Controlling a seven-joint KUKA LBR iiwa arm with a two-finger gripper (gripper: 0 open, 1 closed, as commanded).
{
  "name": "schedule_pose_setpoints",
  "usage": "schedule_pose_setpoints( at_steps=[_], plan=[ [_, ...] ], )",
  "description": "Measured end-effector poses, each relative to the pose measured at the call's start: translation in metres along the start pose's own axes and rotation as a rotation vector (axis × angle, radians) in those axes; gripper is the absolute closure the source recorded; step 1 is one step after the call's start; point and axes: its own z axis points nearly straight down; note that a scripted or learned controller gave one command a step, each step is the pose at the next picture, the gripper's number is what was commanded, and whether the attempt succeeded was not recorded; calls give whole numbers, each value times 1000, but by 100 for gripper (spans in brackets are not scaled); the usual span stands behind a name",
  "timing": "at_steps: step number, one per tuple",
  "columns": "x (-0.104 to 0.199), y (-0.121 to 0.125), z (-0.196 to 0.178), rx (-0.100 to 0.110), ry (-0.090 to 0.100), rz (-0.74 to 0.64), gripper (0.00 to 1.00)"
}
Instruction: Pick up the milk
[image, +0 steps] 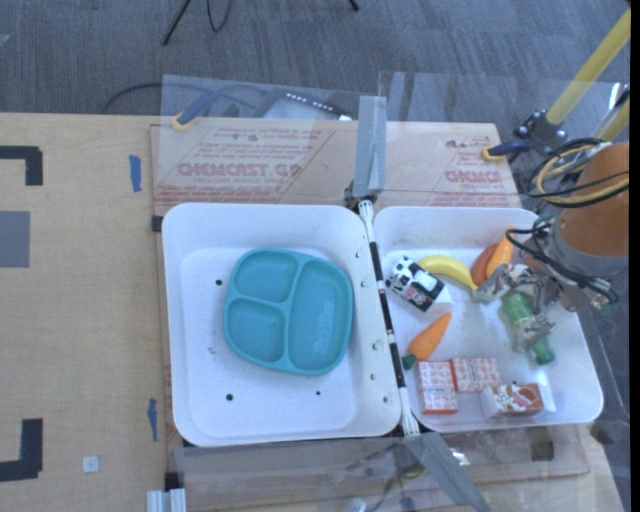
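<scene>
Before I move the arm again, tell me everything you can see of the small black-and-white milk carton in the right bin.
The small black-and-white cow-patterned milk carton lies tipped on its side, angled diagonally, in the upper-left part of the right white bin, close to the divider. It looks like a boxy toy carton, white with black patches. Its right end meets or overlaps the yellow banana; contact is unclear. The orange carrot lies just below, apart. The gripper is further right, over a green bottle.

Plate (289, 311) in left bin (190, 240), milk (414, 284), banana (447, 270), carrot (430, 337) in right bin (585, 385), cartons (458, 384) near, gripper (525, 305) right of banana
</scene>
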Motion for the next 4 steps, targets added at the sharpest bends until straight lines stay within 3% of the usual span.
schedule_pose_setpoints(
  at_steps=[1, 2, 3, 4],
  plan=[
    [0, 0, 0, 0, 0, 0, 0],
    [61, 51, -8, 22, -23, 8, 0],
    [10, 79, -67, 1, -1, 285, 0],
    [-17, 119, -159, 1, 0, 300, 0]
  ],
)
